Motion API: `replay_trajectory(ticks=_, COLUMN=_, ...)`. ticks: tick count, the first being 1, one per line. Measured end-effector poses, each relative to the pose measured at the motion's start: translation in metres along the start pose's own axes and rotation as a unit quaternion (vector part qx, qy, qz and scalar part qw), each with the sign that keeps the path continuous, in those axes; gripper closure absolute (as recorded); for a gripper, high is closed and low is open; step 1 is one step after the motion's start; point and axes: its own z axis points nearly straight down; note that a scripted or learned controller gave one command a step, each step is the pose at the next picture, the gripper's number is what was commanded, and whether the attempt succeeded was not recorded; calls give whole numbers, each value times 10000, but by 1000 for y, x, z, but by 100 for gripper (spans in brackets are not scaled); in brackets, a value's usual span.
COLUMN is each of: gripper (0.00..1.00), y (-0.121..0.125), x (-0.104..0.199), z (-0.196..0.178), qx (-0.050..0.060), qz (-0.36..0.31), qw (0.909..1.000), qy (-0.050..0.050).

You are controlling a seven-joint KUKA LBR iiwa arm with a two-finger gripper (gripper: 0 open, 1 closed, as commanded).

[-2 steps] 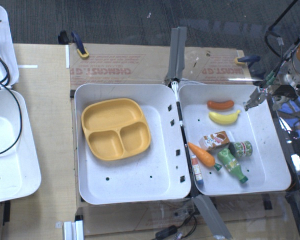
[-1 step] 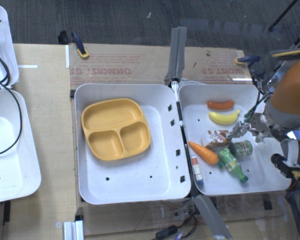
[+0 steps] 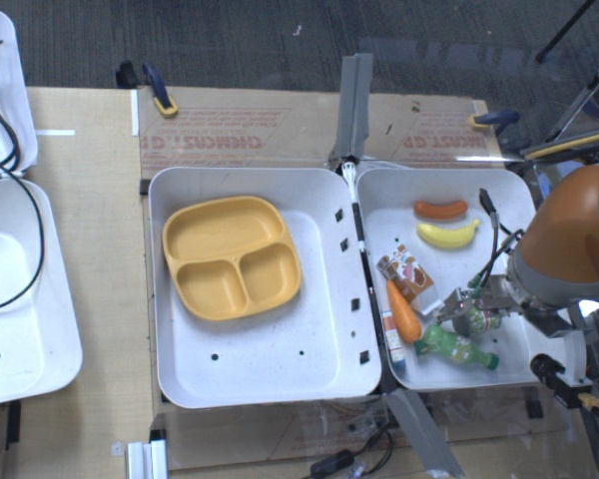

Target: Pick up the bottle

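Down in the right bin, near its front edge, the green bottle lies on its side, cap end pointing toward the divider. Just above it hangs the gripper, its metal tip close over the bottle's middle; how far its fingers stand apart I cannot tell, and nothing shows between them, so I would not call the bottle held.

Risk, as I judge it: a round bottle lying flat may roll or squirt sideways under a closing pinch, more so if the descent lands off its axis. A carrot sits just beside the bottle's cap end and could be nudged or caught instead. Against the divider lies a thin tube-like item, and a small snack packet rests above the carrot. Farther back, a banana and a sausage lie well apart from the work. Over in the left bin sits a yellow divided plate, out of the way.
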Motion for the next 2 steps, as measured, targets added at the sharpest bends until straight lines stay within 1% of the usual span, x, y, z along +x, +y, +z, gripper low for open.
replay_trajectory(ticks=1, gripper=0, y=1, x=39, z=0, qx=-6, qz=263, qw=9997, qy=-13)
replay_trajectory(ticks=2, gripper=0, y=47, x=32, z=-14, qx=118, qz=-81, qw=9999, qy=56)
